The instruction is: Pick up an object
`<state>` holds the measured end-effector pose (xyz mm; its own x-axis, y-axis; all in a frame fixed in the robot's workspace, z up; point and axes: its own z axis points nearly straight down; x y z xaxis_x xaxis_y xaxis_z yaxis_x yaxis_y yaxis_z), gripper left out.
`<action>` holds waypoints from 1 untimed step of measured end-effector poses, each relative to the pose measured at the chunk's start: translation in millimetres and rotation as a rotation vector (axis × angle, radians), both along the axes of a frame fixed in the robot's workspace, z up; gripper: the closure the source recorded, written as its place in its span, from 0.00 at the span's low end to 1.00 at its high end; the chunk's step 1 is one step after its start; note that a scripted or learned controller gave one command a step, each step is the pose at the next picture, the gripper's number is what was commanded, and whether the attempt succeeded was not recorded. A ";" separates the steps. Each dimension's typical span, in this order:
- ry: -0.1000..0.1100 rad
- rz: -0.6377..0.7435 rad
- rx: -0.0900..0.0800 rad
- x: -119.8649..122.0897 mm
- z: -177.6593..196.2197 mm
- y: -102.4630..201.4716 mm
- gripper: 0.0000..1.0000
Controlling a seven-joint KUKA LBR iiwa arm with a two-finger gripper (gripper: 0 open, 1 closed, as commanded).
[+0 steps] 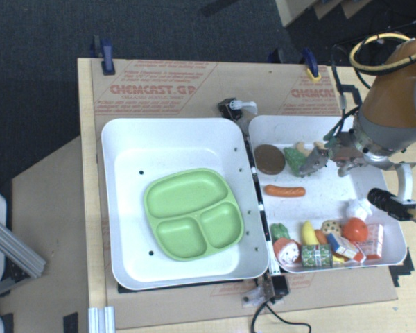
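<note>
Gripper (320,159) on the grey-and-orange arm (392,109) hung low over the far part of the right bin (291,127); whether it was spread or pressed together could not be told, and nothing could be seen held in it.

Far to its left, a green divided plate (193,214) lay alone in the left bin (111,186). Closer in, a round brown disc (269,159) sat to the gripper's left. Between disc and gripper, just beside the tool and perhaps touching it, was a small green toy (295,159), judged the likeliest thing to be picked. Its shape was too small to make out. It looked like light, stiff play food of smooth plastic, apt to skid or tip away if pushed from one side. A hold across its narrow middle, from straight above, seemed the safest.

An orange sausage-shaped piece (285,191) lay flat nearer the camera than the tool and a little to its left, well clear of its neighbours. It was probably light and prone to roll, so it would best be taken across its width. A heap of toy foods (326,245) crowded the bin's near edge, packed too tightly for an easy grasp.
</note>
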<state>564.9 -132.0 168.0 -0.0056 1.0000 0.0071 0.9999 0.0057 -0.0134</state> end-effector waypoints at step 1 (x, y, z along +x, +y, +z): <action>-0.017 0.000 -0.008 90.5 -30.3 21.3 0.00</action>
